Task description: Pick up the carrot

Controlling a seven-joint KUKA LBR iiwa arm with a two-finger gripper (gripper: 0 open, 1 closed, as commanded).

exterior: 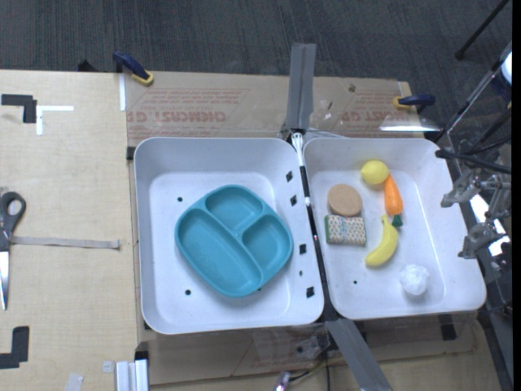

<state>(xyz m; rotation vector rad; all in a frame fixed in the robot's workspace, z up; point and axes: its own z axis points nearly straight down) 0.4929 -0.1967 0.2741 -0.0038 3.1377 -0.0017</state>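
Note:
The carrot (393,195) is small and orange with a green tip. It lies in the right bin (456,296), just below a yellow lemon (374,172) and above a banana (383,244). My gripper (466,220) hovers over the right rim of that bin, well to the right of the carrot. Its two metal fingers stand apart, open, with nothing between them.
A round brown cookie (345,199), a speckled green sponge block (346,230) and a white crumpled lump (414,279) also lie in the right bin. The left bin (155,300) holds a blue divided plate (234,240). Scissors (8,218) lie on the bench at far left.

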